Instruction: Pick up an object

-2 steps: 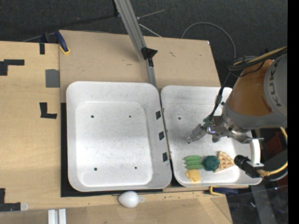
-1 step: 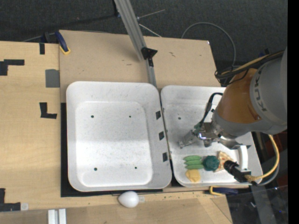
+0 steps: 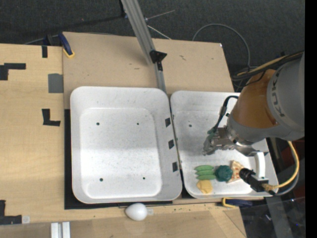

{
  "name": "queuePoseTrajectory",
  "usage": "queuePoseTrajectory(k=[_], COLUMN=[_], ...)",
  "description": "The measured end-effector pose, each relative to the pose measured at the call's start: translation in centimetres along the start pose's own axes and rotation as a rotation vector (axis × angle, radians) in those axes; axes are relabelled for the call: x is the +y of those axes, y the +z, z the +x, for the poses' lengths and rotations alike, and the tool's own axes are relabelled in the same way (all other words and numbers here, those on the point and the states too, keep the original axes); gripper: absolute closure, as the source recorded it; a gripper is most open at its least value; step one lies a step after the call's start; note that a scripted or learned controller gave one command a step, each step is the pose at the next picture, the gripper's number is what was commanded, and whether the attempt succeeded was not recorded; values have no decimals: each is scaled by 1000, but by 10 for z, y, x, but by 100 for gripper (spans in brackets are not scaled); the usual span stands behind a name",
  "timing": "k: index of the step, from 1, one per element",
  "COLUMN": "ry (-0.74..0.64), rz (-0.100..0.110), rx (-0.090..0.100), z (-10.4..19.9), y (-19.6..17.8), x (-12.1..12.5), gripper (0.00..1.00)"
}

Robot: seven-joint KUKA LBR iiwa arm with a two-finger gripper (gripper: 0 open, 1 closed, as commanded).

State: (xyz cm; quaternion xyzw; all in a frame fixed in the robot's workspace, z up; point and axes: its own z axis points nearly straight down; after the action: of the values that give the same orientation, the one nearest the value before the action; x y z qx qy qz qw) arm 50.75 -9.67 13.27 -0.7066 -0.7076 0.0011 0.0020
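The claw (image 3: 212, 147) hangs low over the middle of the right bin (image 3: 194, 112), pointing down at bare floor; whether it is apart or together I cannot tell from this slant, and nothing shows gripped in it.

Just below it in the view, toward the bin's near edge, lies a small huddle of toys: a green ridged piece (image 3: 204, 170), with a teal round piece (image 3: 223, 173) touching it on one side and a yellow piece (image 3: 205, 186) just beside it at the rim; a tan piece (image 3: 237, 171) sits against the teal one, partly hidden by the arm.

Any of these would serve as the object. They look like small, light, stiff plastic, likely smooth and apt to skid or roll under a glancing touch; the green ridged piece seems the best bet, taken across its narrow width where the ridges may give some bite, though its neighbours crowd the approach.

Further out, the left bin (image 3: 119, 143) adjoins the right one; a white egg-shaped thing (image 3: 136, 211) rests on the surface (image 3: 124, 58) outside both, well apart from the claw.
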Motion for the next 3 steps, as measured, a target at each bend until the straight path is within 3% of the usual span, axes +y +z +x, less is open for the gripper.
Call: queuePoseTrajectory(k=[2,3], ry=[0,-6], rz=[-8,-2], rx=[-2,0], z=[4,57], y=[-88,-78], x=[0,13], gripper=[100,100])
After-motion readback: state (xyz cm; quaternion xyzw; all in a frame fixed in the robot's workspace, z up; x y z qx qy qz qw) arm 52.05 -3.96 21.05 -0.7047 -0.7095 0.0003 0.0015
